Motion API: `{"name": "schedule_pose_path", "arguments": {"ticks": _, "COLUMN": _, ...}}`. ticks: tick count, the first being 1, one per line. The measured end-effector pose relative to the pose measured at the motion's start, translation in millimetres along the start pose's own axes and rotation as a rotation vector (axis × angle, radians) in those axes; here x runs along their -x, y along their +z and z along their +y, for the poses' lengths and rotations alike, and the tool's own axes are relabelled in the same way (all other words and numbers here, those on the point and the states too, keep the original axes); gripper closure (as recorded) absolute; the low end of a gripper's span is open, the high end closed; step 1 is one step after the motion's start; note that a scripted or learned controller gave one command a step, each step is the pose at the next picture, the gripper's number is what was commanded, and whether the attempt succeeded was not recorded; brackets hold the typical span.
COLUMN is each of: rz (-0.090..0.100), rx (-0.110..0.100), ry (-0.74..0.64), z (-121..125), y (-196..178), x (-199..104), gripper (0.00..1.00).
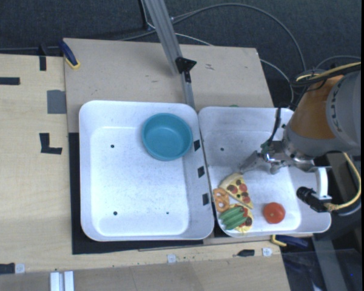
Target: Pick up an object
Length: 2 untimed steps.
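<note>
In the right bin (230, 129) lie a toy pizza slice (236, 190), a pretzel (221, 197) and a green piece (233, 216) close together at the front left. A red tomato (274, 212) rests alone to their right. My gripper (250, 160) reaches in from the right over the middle of this bin, just above and behind the pizza slice. Nothing shows between its fingers.
A blue bowl (166, 136) sits in the back right corner of the left bin (109, 180). A grey pole (164, 29) slants down to the divider between the bins. Cables run behind the right bin.
</note>
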State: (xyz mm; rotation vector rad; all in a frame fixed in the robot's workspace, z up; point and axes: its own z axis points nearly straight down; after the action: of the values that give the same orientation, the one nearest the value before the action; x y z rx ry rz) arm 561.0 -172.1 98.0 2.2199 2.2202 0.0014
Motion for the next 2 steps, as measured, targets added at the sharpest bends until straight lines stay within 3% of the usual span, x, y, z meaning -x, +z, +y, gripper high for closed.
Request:
{"name": "schedule_pose_path", "arguments": {"ticks": 1, "rz": 0.001, "rx": 0.000, "ry": -0.002, "z": 0, "y": -10, "x": -1, "gripper": 1.00}}
{"name": "schedule_pose_path", "arguments": {"ticks": 2, "rz": 0.000, "rx": 0.000, "ry": -0.001, "z": 6, "y": -53, "x": -1, "gripper": 1.00}}
